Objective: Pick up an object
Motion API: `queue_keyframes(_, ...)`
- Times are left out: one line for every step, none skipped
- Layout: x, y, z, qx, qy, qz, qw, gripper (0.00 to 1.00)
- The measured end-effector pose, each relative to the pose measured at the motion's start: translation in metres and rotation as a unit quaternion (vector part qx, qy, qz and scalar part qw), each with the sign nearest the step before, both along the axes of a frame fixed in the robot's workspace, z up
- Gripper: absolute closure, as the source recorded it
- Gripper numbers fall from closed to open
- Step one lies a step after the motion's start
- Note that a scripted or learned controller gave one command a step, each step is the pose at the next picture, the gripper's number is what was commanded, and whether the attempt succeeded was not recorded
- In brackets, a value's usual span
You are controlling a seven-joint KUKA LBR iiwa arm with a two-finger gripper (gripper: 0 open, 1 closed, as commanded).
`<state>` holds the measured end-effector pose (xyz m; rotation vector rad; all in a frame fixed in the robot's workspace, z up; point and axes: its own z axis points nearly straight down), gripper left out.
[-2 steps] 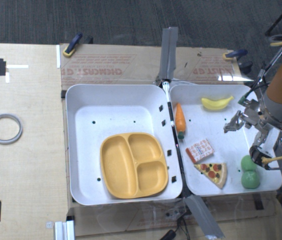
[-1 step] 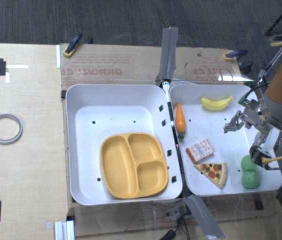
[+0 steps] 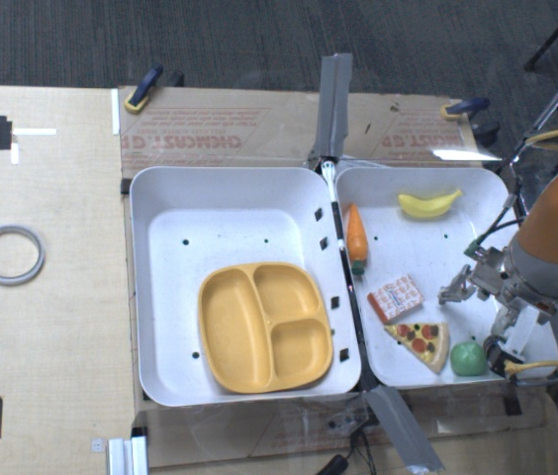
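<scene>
Nearest the camera, at the near edge of the right bin (image 3: 378,181), sit a green ball (image 3: 468,357) and a pizza slice toy (image 3: 420,338), just beside each other. My arm (image 3: 556,228) reaches in from the right, wrist low over the bin's right side. My gripper (image 3: 482,290) hangs above the bin floor, just far of the green ball. Spread of the jaws: cannot tell from this slant; nothing visible between them.

Other candidates in the same bin: red-and-white box (image 3: 396,298) left of the jaws, carrot (image 3: 356,236) against the left wall, banana (image 3: 429,203) at the far side. Left bin (image 3: 160,216) holds a yellow divided plate (image 3: 264,326).

Judgement: step in hand is choosing and descending on a target. Green ball is the closest option, slightly nearer than the jaws and a touch to the right. To do this well I should centre over the ball before dropping, since a round thing squirts out of an off-centre pinch, and keep clear of the bin wall and the pizza slice toy. The box is a flatter, steadier alternative, but needs a move left.
</scene>
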<state>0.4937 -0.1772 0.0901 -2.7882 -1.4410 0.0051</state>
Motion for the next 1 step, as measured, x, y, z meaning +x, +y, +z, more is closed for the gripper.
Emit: queue_keyframes(-0.0169, -0.0137, 0.0004, 0.0003, 0.0, 0.004, 1.0, 0.0)
